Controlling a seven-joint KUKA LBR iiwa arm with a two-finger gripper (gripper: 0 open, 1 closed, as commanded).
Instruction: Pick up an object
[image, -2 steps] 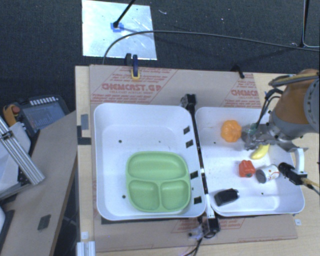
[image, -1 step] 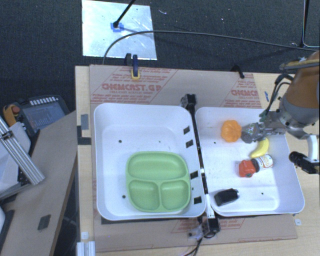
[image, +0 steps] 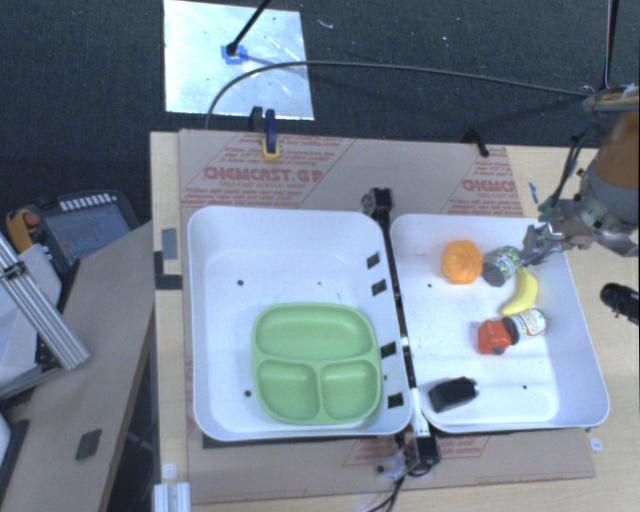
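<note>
The right bin (image: 560, 400) holds an orange fruit (image: 461, 262), a small grey and green can-like object (image: 503, 265), a yellow banana (image: 522, 291), a small bottle with a red cap (image: 510, 332) lying on its side, and a black block (image: 452, 393) near the front. My gripper (image: 538, 243) hangs at the bin's far right side, just right of the grey and green object and above the banana's upper end. Whether it touches either of them is unclear.
In the left bin (image: 225, 300) a green divided plate (image: 318, 362) sits towards the front. A black divider strip (image: 392, 300) runs between the bins. A yellow clamp (image: 270, 135) stands at the bench's back edge, and a cable arcs overhead.
</note>
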